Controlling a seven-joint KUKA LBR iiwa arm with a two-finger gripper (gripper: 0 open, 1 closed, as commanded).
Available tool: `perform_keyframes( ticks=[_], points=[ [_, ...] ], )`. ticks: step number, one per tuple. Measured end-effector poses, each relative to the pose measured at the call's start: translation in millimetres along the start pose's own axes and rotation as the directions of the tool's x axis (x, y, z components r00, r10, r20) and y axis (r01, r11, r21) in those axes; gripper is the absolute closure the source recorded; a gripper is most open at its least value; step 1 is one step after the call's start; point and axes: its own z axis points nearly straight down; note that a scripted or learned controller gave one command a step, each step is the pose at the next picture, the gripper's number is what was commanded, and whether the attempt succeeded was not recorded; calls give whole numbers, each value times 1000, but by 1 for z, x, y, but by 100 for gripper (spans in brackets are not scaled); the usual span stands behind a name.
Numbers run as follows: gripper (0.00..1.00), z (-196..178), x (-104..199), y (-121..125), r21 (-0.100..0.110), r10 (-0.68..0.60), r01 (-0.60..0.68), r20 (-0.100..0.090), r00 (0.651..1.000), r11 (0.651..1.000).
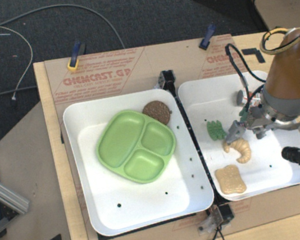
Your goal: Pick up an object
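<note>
The arm (293, 72) comes in from the right and its bulky orange-and-grey wrist covers much of the right bin's (192, 101) far right side, so that bin's right wall is mostly hidden. The claw (235, 132) hangs low over the right bin; its grey metal parts blur together from this angle, and I cannot tell whether it is released or clenched. Nothing can be made out between its tips.

Just below the claw, almost touching its tip, lies the croissant (240, 149), a tan curved piece. Its long axis runs from upper left to lower right, with the blunter end pointing down toward the bin's near wall and the thinner end curling left. Whether the claw actually touches it cannot be judged.

Left of the claw and slightly above sits a small green ribbed piece (215, 129), near but apart from the croissant. Further below the claw, close against the bin's near wall, rests a tan cracker-like slab (230, 180).

Between these three things the white floor is bare, with open room toward the bin's far wall and its middle.

Well to the claw's left, in the other bin (79, 157), a green divided plate (136, 145) lies tilted, with a brown round cookie (156, 111) touching its upper right edge.
</note>
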Motion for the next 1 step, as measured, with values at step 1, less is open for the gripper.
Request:
perform_keyframes(
  ticks=[1],
  points=[
    [0,50,1,0,-1,1,-1,0,1000,1000]
  ],
)
